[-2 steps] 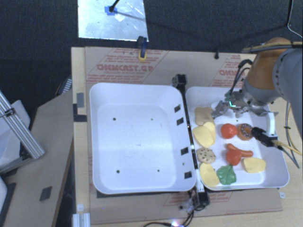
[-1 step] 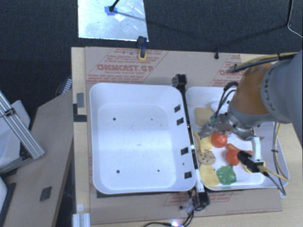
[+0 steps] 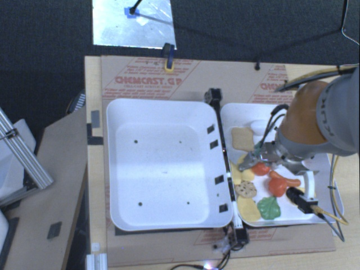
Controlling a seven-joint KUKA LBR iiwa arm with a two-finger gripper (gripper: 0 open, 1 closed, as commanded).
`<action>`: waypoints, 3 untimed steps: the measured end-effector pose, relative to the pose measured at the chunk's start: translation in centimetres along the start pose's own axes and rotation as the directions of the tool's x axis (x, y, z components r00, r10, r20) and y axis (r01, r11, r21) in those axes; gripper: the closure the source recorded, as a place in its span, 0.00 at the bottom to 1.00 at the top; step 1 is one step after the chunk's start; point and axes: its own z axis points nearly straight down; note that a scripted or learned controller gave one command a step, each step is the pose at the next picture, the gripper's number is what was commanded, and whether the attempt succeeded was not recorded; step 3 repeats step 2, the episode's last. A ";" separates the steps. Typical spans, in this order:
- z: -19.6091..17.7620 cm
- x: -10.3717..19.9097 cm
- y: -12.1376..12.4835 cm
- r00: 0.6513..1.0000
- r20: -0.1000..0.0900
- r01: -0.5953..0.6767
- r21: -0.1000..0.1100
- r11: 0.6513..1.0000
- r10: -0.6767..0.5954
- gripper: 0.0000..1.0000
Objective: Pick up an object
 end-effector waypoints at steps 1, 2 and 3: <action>-1.1 0.0 0.2 1.000 0.000 0.001 -0.006 1.000 -0.001 1.00; -10.6 7.1 6.3 1.000 -0.001 0.012 -0.014 1.000 -0.012 1.00; -10.6 7.1 6.3 1.000 -0.001 0.012 -0.014 1.000 -0.012 1.00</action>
